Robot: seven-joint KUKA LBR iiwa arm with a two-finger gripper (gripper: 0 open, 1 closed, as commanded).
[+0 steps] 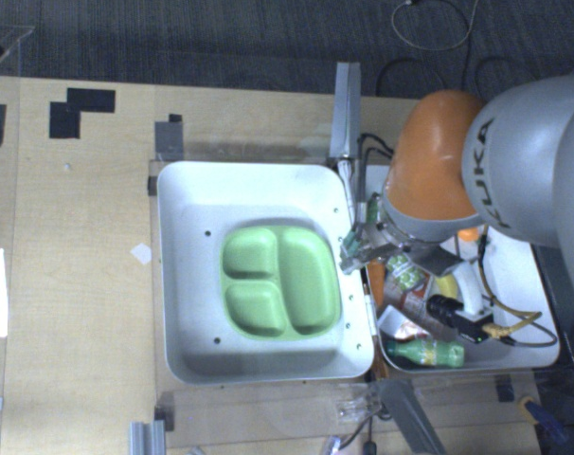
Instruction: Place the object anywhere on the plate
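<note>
A green plate (278, 279) with three compartments lies in the middle of the left white bin (188, 254). The grey arm with its orange band (437, 164) reaches in from the right and covers much of the right bin (543, 344). My gripper (359, 247) hangs over the divide between the two bins, just right of the plate's right edge. Below the arm in the right bin lie several objects: a green bottle (425, 353), a printed packet (407, 280), and something yellow (445, 286). No object is visible on the plate.
A metal post (345, 112) stands at the back between the bins. Cables (500, 322) trail from the wrist over the right bin. The wooden bench (69, 282) extends to the left of the bins.
</note>
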